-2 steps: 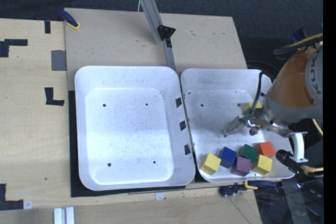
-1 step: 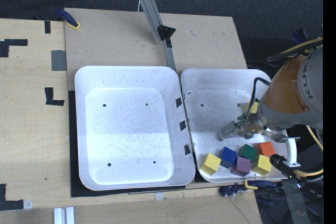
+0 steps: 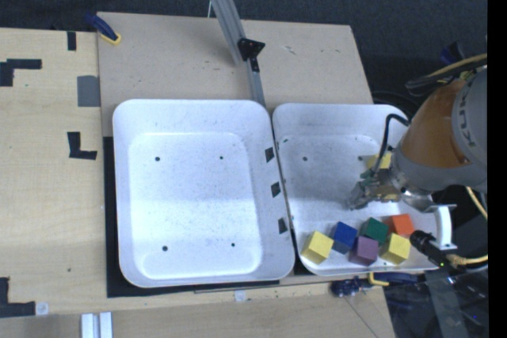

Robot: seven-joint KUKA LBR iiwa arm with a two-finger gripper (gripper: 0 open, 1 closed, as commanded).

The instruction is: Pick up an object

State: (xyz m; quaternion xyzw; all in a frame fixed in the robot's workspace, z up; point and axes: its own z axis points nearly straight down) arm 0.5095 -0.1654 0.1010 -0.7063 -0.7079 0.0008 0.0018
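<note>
I see arm (image 3: 444, 134) reaching in from right, over right bin (image 3: 317, 131). Gripper (image 3: 366, 194) low inside that bin, near its right side. Can't tell finger state, too small and dark. Blocks clustered along bin's near edge: yellow block (image 3: 318, 247), blue block (image 3: 344, 237), purple block (image 3: 366, 249), green block (image 3: 375, 230), orange block (image 3: 402, 224), second yellow block (image 3: 398, 248). Gripper sits just above cluster, apart from it. Another yellowish piece (image 3: 380, 162) by wrist, partly hidden. Left bin (image 3: 190, 115) alongside.
</note>
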